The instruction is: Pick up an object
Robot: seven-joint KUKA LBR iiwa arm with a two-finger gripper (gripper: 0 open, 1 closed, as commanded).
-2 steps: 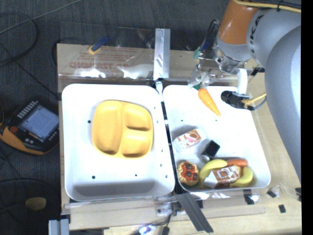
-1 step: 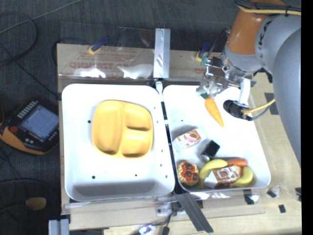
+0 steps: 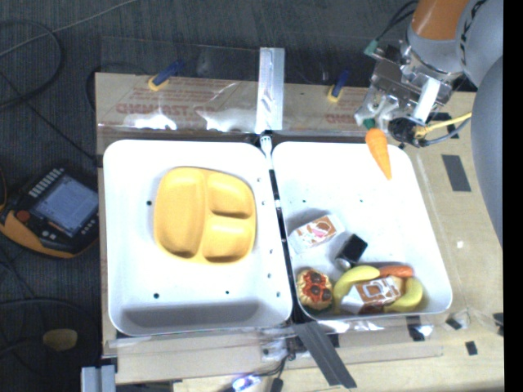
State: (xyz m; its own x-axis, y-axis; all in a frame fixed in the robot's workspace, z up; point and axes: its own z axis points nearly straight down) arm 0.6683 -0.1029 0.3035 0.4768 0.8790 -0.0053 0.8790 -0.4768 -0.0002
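Observation:
An orange toy carrot (image 3: 378, 153) with a green top hangs point-down over the back right corner of the right bin (image 3: 425, 219). My gripper (image 3: 378, 126) is right above it, shut on the carrot's top end. The arm's orange band (image 3: 445, 6) shows at the upper right. Further pickable items lie at the front of the right bin: a small red-and-white packet (image 3: 315, 231), a black block (image 3: 352, 247), a yellow banana (image 3: 362, 278), a round pizza-like toy (image 3: 315, 289) and a second packet (image 3: 379, 293).
The left bin (image 3: 131, 292) holds a yellow divided plate (image 3: 204, 215). A metal divider (image 3: 270, 88) stands behind the seam between the bins. A handheld controller (image 3: 53, 211) lies on the floor at the left. Clamps (image 3: 165, 75) sit along the back board.

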